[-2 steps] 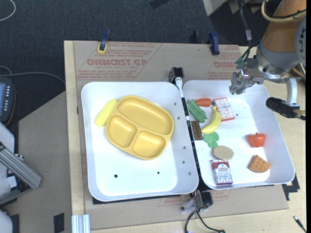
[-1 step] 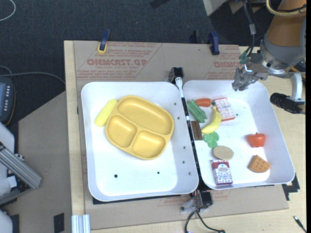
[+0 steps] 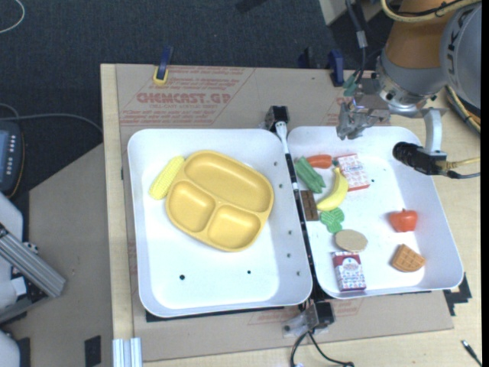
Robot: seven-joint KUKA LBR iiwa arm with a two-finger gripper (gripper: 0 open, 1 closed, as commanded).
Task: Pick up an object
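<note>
The gripper (image 3: 351,128), finger state unclear, hovers at the right bin's (image 3: 443,228) far rim; open floor lies right of one banana (image 3: 335,191).

Bright, even light falls from above, and the two white bins (image 3: 214,293) glare almost to blankness, their surface detail washed out. Shadows are soft and short; a faint one rims the yellow divided plate (image 3: 219,199). The dark carpet (image 3: 114,21) stays dim. Focus is fair mid-frame, softer toward the corners, with slight grain
</note>
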